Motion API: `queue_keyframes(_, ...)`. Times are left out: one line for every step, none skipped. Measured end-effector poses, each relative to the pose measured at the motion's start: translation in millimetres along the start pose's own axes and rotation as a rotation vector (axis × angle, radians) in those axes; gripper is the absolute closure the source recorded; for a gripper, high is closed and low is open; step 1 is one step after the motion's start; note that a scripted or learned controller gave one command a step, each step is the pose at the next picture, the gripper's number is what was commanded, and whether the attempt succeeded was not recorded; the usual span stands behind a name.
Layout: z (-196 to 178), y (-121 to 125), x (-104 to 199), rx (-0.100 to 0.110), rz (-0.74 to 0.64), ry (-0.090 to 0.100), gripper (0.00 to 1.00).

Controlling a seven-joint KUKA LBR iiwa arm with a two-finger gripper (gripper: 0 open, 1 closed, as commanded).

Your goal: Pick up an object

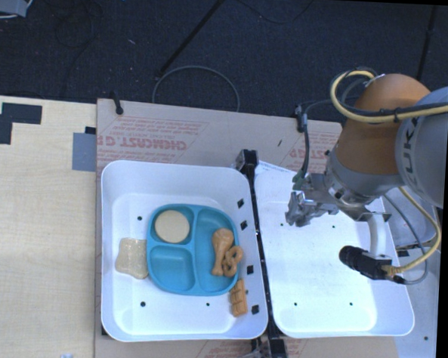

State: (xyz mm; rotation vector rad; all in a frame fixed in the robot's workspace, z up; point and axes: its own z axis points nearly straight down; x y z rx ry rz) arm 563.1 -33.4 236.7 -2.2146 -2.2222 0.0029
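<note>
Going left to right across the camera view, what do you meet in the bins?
Pale bread slice → blue divided tray → pretzel-like pieces → small brown piece beside the tray → the arm's hand over the right bin.

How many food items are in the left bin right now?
4: a round cookie and a pretzel on the blue tray, a pale biscuit left of the tray, a small snack beside its right corner. None looks hidden.

Grey arm, orange band, yellow cables
</note>
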Motion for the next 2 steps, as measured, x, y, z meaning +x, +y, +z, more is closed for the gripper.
queue_keyframes(-4, 2, 51, -0.001, 0.000, 0.000, 1.00)
queue_keyframes(8, -12, 97, 0.001, 0.000, 0.000, 1.00)
